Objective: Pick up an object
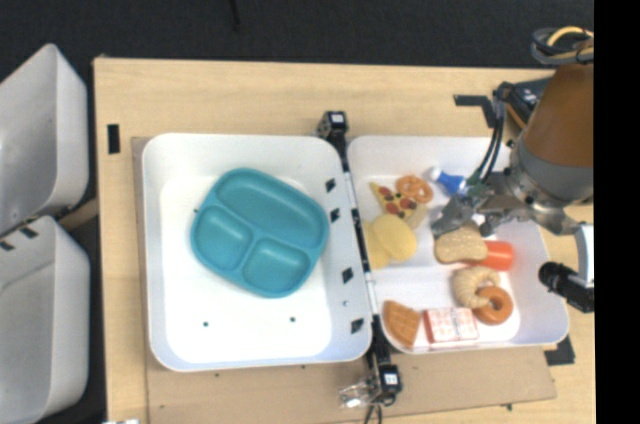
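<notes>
pale wooden surface (240,97) with two glossy white bins. left bin (160,312) has a smooth teal divided plate (260,230). right bin (545,317) holds toy food; the end effector (462,212) hangs just above a tan bread slice (460,247), can't tell its grip state.

The worktop (230,97) is pale wood-look board with a matt finish. Both white bins, left bin (160,312) and right bin (400,157), appear to be smooth plastic with a slight sheen. The teal sectioned tray (260,232) is smooth, semi-gloss plastic. The toy food items, including the yellow piece (392,238) and bread slice (459,247), look like matt moulded plastic. The arm's orange band (566,117) is glossy.
</notes>
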You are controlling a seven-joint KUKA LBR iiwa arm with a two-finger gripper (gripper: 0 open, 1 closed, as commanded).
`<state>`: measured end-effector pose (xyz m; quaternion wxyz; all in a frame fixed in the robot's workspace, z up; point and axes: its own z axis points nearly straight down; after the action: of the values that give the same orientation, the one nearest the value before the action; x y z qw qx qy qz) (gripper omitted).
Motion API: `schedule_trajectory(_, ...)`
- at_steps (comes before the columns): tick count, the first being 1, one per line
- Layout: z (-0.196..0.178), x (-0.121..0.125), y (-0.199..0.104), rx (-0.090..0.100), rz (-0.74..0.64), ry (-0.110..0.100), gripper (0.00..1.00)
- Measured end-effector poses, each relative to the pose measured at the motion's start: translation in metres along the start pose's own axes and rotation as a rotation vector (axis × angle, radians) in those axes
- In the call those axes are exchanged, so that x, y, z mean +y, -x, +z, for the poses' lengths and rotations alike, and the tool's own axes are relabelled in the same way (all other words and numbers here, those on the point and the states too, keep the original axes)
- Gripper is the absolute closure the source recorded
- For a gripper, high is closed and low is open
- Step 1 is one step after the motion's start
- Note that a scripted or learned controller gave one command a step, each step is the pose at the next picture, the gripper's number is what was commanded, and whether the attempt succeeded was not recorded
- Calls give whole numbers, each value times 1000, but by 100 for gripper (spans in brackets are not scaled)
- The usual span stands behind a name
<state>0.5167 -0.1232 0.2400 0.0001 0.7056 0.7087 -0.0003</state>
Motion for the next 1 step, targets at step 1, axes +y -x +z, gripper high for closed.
schedule_trajectory(1, 10, 17, -50, 0, -2, 0, 100)
